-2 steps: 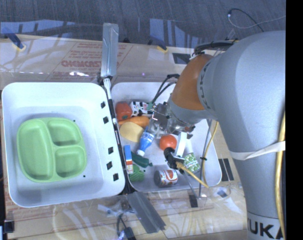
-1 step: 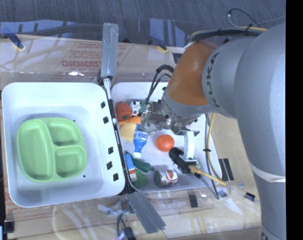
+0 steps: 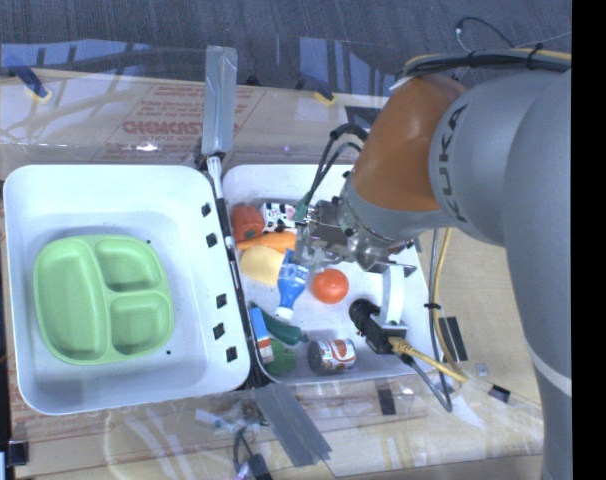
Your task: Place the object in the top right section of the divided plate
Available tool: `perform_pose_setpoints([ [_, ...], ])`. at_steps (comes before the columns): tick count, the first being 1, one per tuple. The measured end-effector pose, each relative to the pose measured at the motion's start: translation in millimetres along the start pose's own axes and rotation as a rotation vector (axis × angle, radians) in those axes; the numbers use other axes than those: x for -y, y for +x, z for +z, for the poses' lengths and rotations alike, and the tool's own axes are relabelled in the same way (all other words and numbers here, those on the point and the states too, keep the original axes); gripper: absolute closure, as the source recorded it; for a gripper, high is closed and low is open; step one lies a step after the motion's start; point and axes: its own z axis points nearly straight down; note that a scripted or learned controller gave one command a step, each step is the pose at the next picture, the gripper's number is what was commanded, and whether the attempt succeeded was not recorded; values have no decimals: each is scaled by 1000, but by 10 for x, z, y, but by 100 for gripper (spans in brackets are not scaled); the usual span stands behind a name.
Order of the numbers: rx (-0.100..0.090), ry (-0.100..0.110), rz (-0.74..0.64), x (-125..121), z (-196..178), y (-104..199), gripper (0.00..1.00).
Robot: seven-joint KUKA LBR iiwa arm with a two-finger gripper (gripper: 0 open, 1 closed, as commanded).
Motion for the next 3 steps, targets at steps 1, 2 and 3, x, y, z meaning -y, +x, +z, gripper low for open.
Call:
perform_pose_setpoints([
  [1, 1, 4, 56, 350, 449, 683, 100],
  [2, 1, 0, 44, 615, 314, 1317, 100],
  [3, 0, -3, -306, 80, -616, 825, 100],
])
